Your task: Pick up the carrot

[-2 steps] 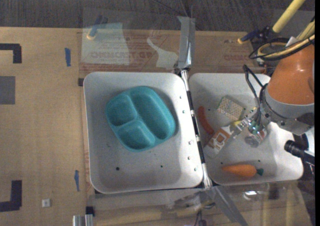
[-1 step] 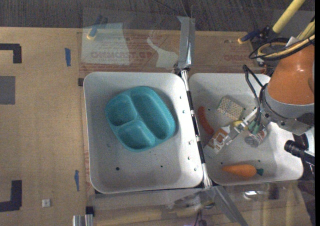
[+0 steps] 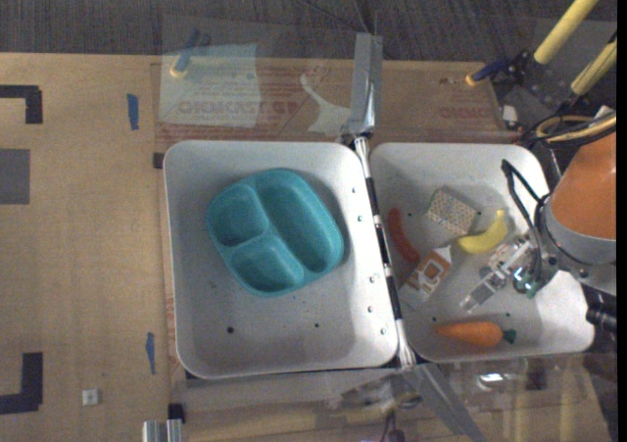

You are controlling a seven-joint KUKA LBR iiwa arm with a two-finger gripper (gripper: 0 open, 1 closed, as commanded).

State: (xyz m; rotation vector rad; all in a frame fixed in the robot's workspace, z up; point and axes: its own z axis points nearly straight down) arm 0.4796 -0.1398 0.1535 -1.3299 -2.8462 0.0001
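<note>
Hovering in the right bin (image 3: 560,324) with gripper (image 3: 487,290) apparently open and holding nothing, just above the carrot (image 3: 470,333) lying near the bin's front wall, approach judged unfinished, next needing a short descent to straddle it before closing.

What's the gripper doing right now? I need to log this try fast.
Gripper: fingers apart, holding nothing, poised above the carrot in the right bin.
</note>
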